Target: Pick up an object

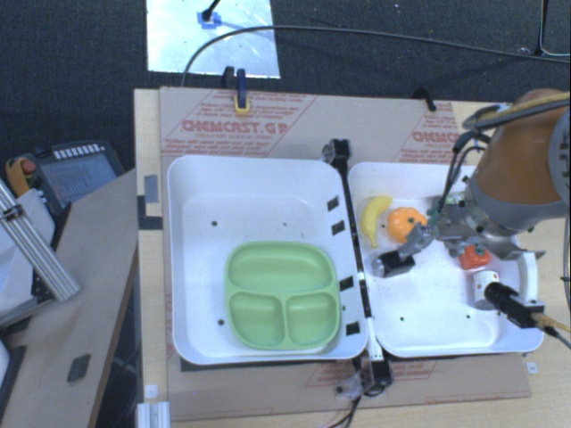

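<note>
white right bin (pixel 419 328) on my desk: gripper (pixel 393 262) state unclear, orange (pixel 403 222) just above it, nothing lifted yet.

One fixed camera hangs high above the surface (pixel 268 119), looking down at a slant, far enough off to take in both white bins, the left bin (pixel 192 239) and the right bin (pixel 428 328), with dark floor (pixel 71 43) at the far side. The arm (pixel 522 163) enters from the right.

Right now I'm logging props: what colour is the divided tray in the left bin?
Light green tray, best seen in the camera view.
</note>
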Controlling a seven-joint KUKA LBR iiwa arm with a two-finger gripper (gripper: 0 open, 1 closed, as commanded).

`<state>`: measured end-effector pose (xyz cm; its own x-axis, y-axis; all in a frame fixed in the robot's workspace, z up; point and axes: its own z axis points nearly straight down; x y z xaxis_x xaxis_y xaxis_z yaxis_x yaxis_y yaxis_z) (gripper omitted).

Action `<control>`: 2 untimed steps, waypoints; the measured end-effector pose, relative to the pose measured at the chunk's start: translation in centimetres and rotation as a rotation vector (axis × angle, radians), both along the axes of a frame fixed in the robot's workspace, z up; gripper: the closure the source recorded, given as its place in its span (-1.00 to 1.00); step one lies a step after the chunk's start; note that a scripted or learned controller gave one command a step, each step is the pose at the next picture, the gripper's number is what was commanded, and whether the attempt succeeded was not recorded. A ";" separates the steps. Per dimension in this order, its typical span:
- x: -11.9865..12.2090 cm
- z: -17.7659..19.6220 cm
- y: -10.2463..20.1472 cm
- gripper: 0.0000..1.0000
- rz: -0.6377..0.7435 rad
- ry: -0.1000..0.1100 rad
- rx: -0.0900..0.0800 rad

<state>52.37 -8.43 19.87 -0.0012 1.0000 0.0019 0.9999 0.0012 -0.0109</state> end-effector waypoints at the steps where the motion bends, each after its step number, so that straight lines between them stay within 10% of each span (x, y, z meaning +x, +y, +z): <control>1: 0.3 0.5 0.0 -1.00 0.002 -0.011 -0.001; 2: -0.1 -5.7 0.0 -1.00 0.000 -0.005 -0.001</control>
